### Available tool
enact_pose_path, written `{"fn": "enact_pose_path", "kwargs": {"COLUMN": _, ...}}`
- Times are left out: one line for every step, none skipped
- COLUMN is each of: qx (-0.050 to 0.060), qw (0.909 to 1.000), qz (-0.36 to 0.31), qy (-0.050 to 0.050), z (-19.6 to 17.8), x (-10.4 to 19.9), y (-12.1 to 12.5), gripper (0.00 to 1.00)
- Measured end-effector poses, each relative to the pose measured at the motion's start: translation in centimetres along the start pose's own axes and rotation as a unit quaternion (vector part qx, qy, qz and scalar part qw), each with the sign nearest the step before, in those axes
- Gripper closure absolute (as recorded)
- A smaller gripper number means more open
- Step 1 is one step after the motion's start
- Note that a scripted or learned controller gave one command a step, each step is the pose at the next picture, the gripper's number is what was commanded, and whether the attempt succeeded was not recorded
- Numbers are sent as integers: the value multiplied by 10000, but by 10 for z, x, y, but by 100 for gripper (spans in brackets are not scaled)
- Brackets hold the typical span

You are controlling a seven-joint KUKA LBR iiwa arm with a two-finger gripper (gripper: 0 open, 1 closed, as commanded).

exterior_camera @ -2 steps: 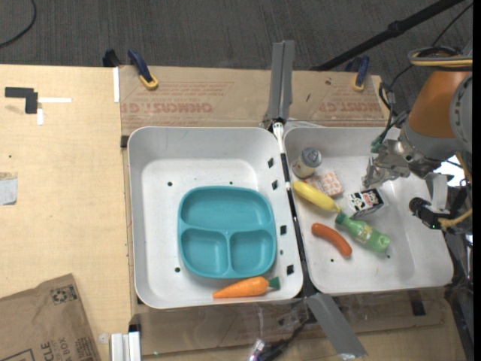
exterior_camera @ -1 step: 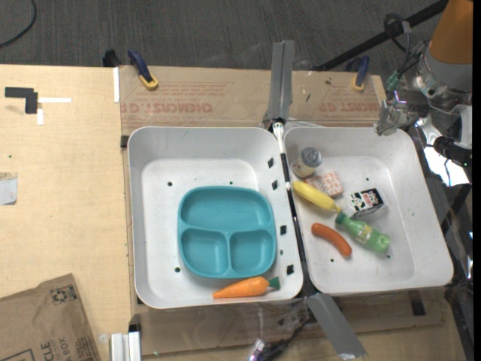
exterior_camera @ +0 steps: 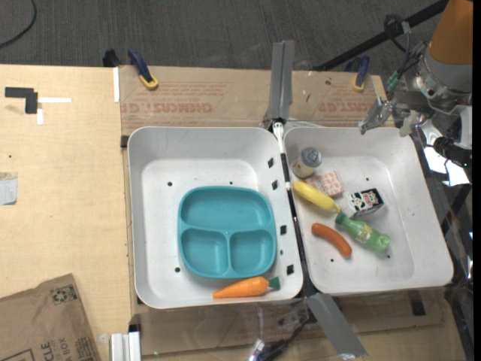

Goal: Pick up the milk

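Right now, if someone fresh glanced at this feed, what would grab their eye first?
Most likely the teal divided plate in the middle of the left bin, with an orange carrot lying just below it. Next, the cluster in the right bin: the small milk carton among a banana, a sausage and a green bottle. The claw sits over that bin's upper right corner, apart from the milk.

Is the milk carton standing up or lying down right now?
Lying down: the small black-and-white milk carton rests flat on the right white bin's floor, printed face up.
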State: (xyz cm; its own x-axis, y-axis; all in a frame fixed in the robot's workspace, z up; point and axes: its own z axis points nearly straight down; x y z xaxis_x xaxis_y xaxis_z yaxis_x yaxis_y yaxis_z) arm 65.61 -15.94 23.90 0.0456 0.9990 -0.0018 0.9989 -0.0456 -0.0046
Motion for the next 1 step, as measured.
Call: {"fn": "enact_pose_path", "kwargs": {"qx": 3, "qw": 9973, "qz": -736, "qy": 12, "z": 106, "x": -42, "y": -54, "gripper": 0}}
